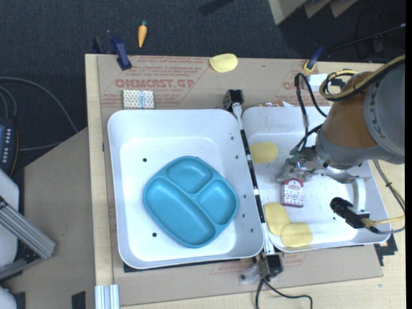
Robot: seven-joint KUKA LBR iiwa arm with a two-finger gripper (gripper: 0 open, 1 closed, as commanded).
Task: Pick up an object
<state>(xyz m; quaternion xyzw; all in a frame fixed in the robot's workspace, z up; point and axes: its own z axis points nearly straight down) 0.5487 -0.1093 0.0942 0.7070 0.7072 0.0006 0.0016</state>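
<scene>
My gripper (298, 167) hangs low over the right bin (335, 235), near its left middle, at the end of the grey arm with the orange band. Just below it lies a small red and white packet (293, 192), close to the gripper tip; I cannot tell whether they touch. A pale yellow round piece (264, 151) sits to the gripper's left by the bin wall. Two more yellow pieces (277, 216) (296, 235) lie at the bin's front left corner.
The left bin (129, 140) holds a blue divided plate (190, 200). On the bench behind the bins lie a patterned packet (138, 98), a blue clip (120, 53), a yellow lump (223, 62) and a blue pen (313, 58). A black cable part (346, 212) hangs over the right bin.
</scene>
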